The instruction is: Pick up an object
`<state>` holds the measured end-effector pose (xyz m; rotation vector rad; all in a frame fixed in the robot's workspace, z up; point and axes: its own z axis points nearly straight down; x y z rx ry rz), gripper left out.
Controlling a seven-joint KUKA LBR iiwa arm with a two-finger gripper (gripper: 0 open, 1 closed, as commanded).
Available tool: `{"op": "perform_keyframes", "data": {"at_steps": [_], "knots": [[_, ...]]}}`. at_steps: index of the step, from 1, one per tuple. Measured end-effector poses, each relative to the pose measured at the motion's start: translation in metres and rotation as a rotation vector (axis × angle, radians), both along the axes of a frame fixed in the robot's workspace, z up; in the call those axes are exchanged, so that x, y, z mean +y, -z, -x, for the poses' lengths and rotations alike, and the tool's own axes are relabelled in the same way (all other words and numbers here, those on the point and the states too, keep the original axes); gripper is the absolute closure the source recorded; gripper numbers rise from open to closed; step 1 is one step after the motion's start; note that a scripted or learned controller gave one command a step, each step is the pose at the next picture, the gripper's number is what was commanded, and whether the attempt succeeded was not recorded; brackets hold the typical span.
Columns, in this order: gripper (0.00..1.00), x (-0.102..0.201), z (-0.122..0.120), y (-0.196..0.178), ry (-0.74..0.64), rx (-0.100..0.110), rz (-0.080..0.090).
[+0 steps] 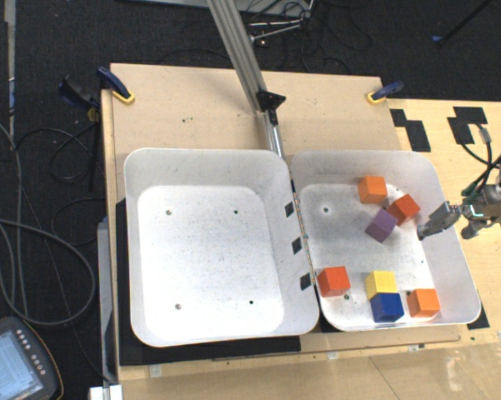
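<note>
The hand [440, 221] hovers at the right bin's [450, 261] right rim; I cannot tell how its grip is set. The nearest blocks, red [404, 207] and purple [381, 225], sit just left, crowded together, so a descent might nudge them aside.

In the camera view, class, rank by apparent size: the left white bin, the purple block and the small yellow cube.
1. Left white bin, by far the largest.
2. Purple block and small yellow cube: they look about alike, so no ranking between them.
</note>
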<state>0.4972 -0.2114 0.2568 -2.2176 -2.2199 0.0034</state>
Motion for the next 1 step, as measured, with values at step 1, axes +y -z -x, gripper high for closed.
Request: {"op": "perform_keyframes", "data": {"at_steps": [1], "knots": [[0.00, 0.0002, -0.0009, -0.0022, 0.000, -0.004, 0.002]]}}
